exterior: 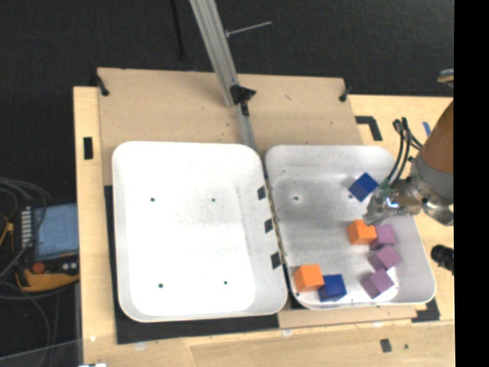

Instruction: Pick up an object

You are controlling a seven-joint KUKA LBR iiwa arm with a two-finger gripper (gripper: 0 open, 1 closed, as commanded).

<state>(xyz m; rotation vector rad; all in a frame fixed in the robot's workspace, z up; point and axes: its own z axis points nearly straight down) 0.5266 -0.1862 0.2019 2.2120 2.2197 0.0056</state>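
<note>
The right bin holds several small blocks. A blue block lies toward its back right, an orange block sits in the middle right, and purple blocks run down the right side. Another orange block and a blue block rest at the front. My gripper hangs over the right side of this bin, between the back blue block and the middle orange block, just above the orange one. No block shows between its fingers.
The left bin lies beside the right one. A grey metal pole slants up from between the bins' back edges. Cables and a blue device sit left of the bench.
</note>
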